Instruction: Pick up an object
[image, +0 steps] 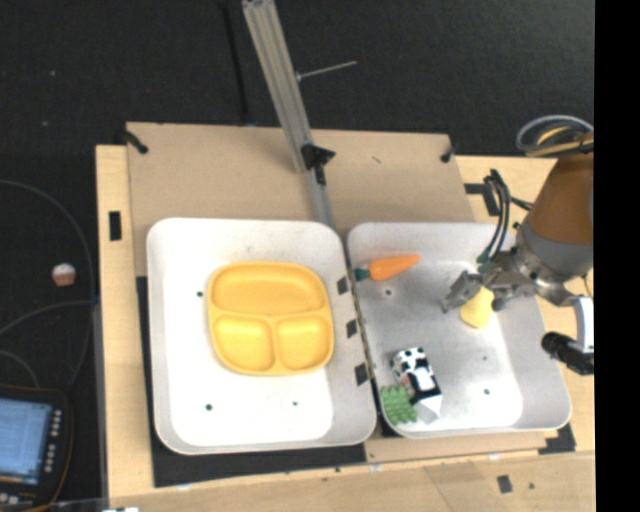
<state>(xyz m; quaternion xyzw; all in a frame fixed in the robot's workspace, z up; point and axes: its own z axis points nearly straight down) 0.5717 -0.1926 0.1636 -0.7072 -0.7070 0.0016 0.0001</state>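
Bench with two shallow white bins, seen from above at a slant. The left bin (180, 330) is occupied by a yellow divided plate (270, 316). In the right bin (530, 390) an orange carrot (392, 266) is seen near the upper left corner, a black-and-white toy (416, 372) and a green piece (398, 404) are grouped at the lower left edge, and a pale yellow object (477, 309) is placed toward the upper right. The gripper (490, 290) is positioned directly at the yellow object, one grey finger (461, 290) being seen to the object's left; whether the tool is open or closed about the object cannot be told from this view, and a hold is not confirmed. The step in hand is judged to be the grasp attempt on the yellow object. For the next move, a firm closure on the object's sides is called for, followed by a straight lift clear of the bin floor, so that a slip is avoided.
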